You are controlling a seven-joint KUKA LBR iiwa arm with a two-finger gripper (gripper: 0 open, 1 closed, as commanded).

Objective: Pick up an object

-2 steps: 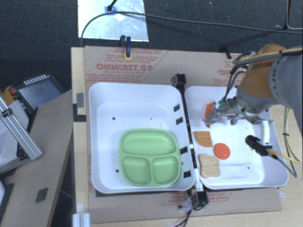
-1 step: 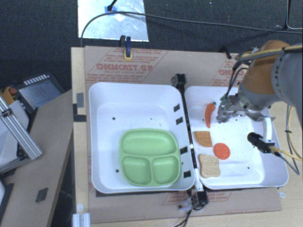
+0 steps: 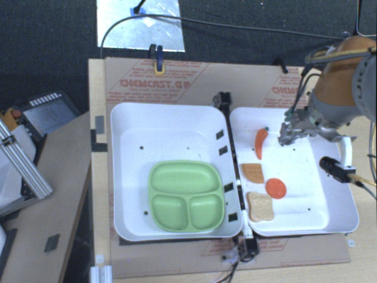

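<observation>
End effector (image 3: 287, 135) low in the right bin (image 3: 336, 217) just beside the carrot (image 3: 260, 142), grip state unreadable; nothing lifted yet.

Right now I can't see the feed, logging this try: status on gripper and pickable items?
Gripper low over right bin, nothing seen between fingers. Orange carrot just left of it, apart. Red slice, two bread pieces nearer the front. Path clear.
</observation>
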